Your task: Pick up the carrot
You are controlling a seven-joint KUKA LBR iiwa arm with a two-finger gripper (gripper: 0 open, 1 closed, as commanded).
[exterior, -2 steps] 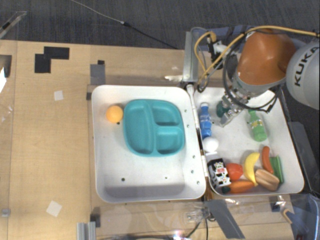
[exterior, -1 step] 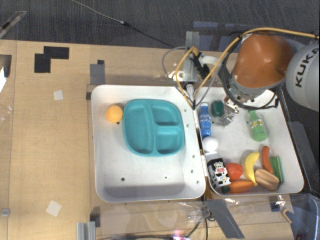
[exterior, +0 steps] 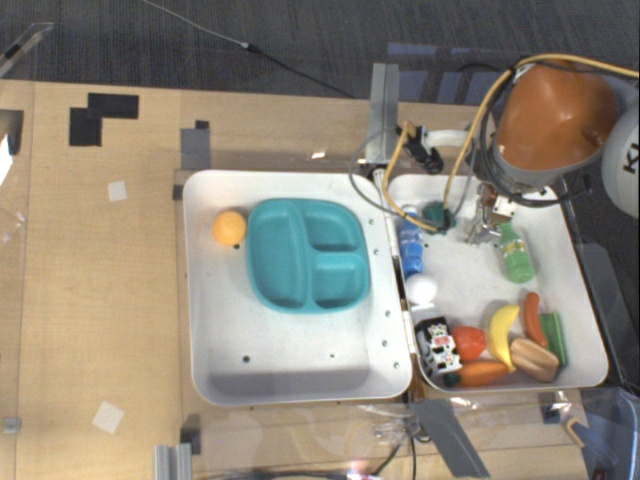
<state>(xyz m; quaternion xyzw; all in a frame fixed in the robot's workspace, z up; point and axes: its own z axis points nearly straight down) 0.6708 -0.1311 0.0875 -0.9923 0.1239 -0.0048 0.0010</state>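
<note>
Nearest us, the carrot [exterior: 484,373] lies along the right bin's [exterior: 580,268] front wall, beside a banana [exterior: 503,330]. Our hand [exterior: 487,223] hovers near a green bottle [exterior: 517,257]; we cannot tell its opening. Our left bin [exterior: 290,378] holds a teal tray [exterior: 308,254] and an orange ball [exterior: 229,228].

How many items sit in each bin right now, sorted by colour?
Left bin:
Teal tray: 1
Orange ball: 1
Right bin:
Orange/red: 3, including the carrot
Green: 3
Yellow: 1
Blue: 1
White: 1
Tan: 1
Black-and-white: 1
Total: 13
</note>
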